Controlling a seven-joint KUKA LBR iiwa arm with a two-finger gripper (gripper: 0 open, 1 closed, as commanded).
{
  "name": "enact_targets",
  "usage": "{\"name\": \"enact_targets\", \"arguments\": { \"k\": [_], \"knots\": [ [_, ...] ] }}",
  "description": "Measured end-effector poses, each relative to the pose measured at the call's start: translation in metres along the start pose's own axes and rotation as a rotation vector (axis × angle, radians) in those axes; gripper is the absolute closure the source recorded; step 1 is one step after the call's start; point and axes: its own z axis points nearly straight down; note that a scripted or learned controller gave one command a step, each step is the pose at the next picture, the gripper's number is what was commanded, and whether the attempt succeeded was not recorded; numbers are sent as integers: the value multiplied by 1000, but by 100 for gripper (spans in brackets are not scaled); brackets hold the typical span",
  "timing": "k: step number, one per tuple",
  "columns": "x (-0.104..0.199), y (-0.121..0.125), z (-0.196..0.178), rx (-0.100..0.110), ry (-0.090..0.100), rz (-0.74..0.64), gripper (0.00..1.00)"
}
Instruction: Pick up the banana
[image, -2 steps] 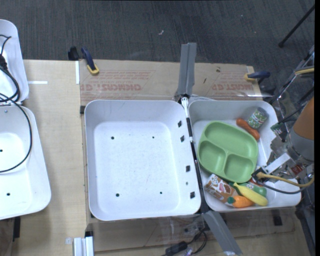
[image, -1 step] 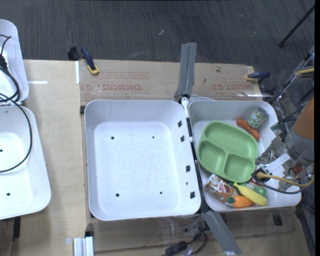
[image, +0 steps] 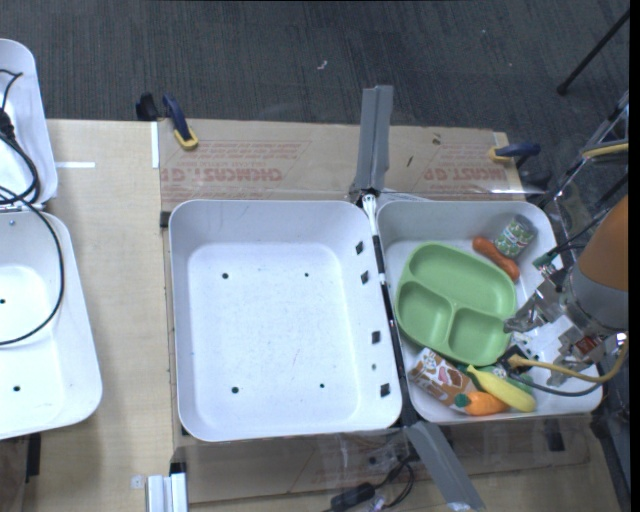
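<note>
None of the lifting looks done: the claw (image: 530, 325) hovers at the green plate's (image: 455, 300) right edge, grip unreadable, while the banana (image: 505, 388) lies just below in the right bin (image: 420, 215), ungrasped.

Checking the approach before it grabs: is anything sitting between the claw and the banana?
Nothing visible. The claw hangs over the green plate's near-right edge, and the banana lies just below it, with open bin floor between.

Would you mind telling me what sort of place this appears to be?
Probably a robotics lab bench: two white bins clamped to a board, toy food such as a banana and green divided plate, and loose cables.
</note>
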Motion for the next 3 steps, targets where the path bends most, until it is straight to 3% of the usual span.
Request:
{"name": "enact_targets", "arguments": {
  "k": [1, 2, 3],
  "knots": [
    [27, -47, 53, -4, 3, -66, 0],
    [66, -13, -25, -3, -1, -205, 0],
    [10, -17, -21, -2, 0, -303, 0]
  ]
}}
